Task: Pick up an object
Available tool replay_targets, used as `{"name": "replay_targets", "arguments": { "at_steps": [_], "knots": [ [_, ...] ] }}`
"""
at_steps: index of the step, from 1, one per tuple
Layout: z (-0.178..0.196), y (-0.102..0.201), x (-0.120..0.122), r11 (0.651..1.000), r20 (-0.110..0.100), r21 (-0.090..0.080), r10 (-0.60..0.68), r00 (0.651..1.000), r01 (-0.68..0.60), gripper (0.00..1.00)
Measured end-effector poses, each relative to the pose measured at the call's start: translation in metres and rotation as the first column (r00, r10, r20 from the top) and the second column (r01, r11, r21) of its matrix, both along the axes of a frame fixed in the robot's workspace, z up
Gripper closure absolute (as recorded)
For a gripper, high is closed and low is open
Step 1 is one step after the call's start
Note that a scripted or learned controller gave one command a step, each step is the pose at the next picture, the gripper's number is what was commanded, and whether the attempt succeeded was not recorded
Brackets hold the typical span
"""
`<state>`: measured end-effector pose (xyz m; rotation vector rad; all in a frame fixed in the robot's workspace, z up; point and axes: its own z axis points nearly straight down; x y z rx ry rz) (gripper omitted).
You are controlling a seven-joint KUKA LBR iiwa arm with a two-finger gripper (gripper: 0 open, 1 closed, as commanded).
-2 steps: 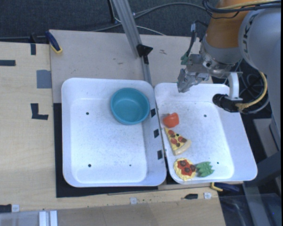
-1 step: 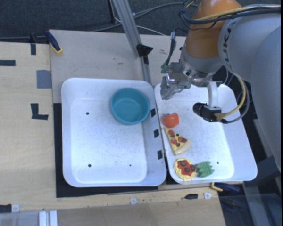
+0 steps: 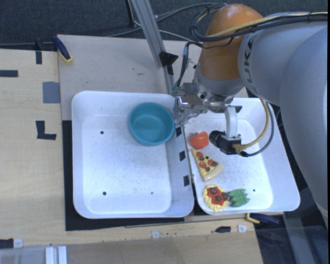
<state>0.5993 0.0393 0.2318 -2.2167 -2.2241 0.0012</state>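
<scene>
One blue bowl [image 3: 150, 124], touching end effector [image 3: 182, 113], left bin [image 3: 88, 164]

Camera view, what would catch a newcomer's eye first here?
The big grey arm with its orange band reaches in from the right and dominates the upper right of the view, its hand low at the blue bowl's right rim. The bowl sits at the top right of the left bin. In the right bin lie a red tomato, a pizza slice and a small round pizza with green leaves.

A bulky grey arm [image 3: 297, 87] wears an orange band [image 3: 225, 43] above the wrist, with black and yellow cables [image 3: 261, 139] looping nearby.
</scene>
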Motion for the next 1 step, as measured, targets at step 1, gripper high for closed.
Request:
{"name": "replay_targets", "arguments": {
  "at_steps": [1],
  "knots": [
    [-0.0126, 0.0478, -0.0231, 1.000, 0.000, 0.000, 0.001, 1.000, -0.001, 1.00]
  ]
}}
